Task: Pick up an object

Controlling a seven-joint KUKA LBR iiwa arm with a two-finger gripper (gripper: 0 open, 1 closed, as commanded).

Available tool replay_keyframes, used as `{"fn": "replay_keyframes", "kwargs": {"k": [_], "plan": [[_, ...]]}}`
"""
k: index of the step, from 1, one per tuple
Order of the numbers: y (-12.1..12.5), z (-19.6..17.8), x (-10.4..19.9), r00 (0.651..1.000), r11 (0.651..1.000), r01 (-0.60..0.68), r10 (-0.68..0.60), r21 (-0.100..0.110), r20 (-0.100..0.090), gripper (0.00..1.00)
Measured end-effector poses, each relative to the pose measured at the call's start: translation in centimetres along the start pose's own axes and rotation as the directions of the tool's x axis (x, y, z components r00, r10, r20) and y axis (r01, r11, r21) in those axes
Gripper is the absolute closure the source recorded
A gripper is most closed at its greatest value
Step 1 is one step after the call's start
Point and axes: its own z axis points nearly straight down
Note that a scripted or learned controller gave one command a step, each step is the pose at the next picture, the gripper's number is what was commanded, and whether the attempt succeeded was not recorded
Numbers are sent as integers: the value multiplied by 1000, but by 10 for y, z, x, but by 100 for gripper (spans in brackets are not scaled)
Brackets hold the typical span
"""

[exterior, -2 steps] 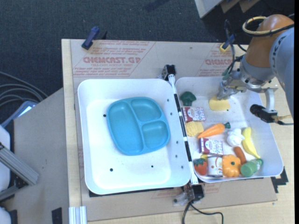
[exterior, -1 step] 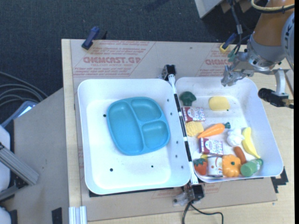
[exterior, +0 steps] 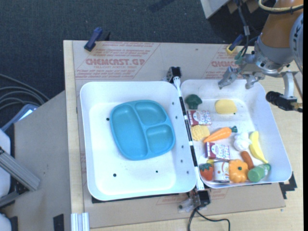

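End effector (exterior: 238,81) is seen above the far edge of the right bin (exterior: 279,143), fingers spread apart, nothing between them. Nearest candidate, the yellow lemon (exterior: 225,107), lies just below it toward the camera, long axis running left-right.

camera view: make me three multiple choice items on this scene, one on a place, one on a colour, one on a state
1. Where does the divided plate lie?
A. left bin
B. right bin
C. on the cardboard

2. What colour is that plate?
A. red
B. blue
C. green

3. How is the gripper?
A. shut on the carrot
B. shut on the banana
C. open, holding nothing

Answers:
1 A: it rests on the floor of the left bin.
2 B: it is light blue all over.
3 C: its fingers stand apart above the far edge of the right bin, while the carrot and banana lie in the bin.
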Motion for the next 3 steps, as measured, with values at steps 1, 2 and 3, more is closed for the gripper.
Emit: {"fn": "replay_keyframes", "kwargs": {"k": [1,2,3], "plan": [[0,102,-48,1000,1000,-2,2,1,0,0],[0,102,-31,1000,1000,-1,1,3,-1,0],[0,91,-31,1000,1000,0,0,0,0,100]]}}
